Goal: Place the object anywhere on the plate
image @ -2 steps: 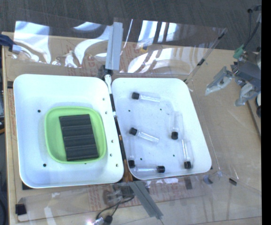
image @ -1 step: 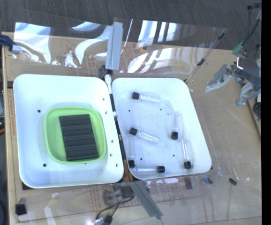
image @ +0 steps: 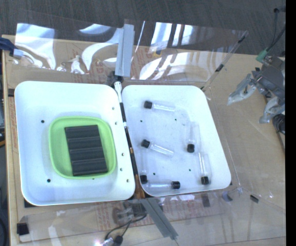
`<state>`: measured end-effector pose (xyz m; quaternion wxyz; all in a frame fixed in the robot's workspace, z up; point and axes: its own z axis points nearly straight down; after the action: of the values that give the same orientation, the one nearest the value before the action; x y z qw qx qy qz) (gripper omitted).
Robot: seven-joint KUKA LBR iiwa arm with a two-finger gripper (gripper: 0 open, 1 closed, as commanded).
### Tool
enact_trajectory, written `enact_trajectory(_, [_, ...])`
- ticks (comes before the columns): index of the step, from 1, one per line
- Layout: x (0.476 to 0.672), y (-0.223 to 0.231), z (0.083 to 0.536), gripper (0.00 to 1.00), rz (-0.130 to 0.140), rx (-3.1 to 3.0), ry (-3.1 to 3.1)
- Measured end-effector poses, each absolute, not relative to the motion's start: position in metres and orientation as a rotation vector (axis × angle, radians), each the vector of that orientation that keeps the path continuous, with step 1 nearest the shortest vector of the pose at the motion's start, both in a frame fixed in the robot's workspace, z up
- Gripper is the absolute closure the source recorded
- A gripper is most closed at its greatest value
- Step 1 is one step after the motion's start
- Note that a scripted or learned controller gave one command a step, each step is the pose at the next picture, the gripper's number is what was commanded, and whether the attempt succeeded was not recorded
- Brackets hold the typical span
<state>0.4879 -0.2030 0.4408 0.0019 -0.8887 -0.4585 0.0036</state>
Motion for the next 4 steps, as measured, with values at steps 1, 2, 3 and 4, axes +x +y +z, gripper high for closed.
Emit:
enact_trajectory(1, [0.515,-0.204,0.442,0.00,0.005,-2.828,-1.366])
enact_trajectory(2, [0.510,-0.205,0.434,0.00,0.008,-2.911,-1.169])
enact_trajectory(3, [0.521,-0.207,0.442,0.00,0.003,-2.977,-1.001])
enact_trajectory(4, [0.522,-0.211,0.442,0.00,0.001,-3.031,-0.832])
